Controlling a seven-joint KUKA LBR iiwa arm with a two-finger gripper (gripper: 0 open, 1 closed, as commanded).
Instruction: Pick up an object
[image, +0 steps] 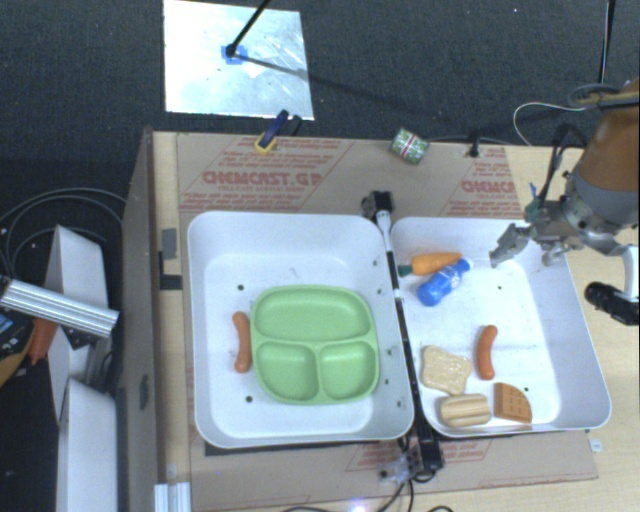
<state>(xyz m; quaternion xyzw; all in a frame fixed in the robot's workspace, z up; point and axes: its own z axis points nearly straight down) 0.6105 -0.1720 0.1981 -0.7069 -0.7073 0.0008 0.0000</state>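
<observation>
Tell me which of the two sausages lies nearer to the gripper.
The sausage in the right bin, beside the bread slice. The other sausage lies in the left bin, next to the green tray, far from the gripper.

The gripper (532, 243) hangs over the right bin (570, 330), its 2 fingers spread apart with nothing between them. Below it lie a carrot (433, 263), a blue bottle (441, 283), a sausage (486, 351), bread (446, 369), a roll (464, 409) and a waffle (512, 402). The left bin (215, 300) holds a green tray (315, 342) beside another sausage (241, 342).
</observation>
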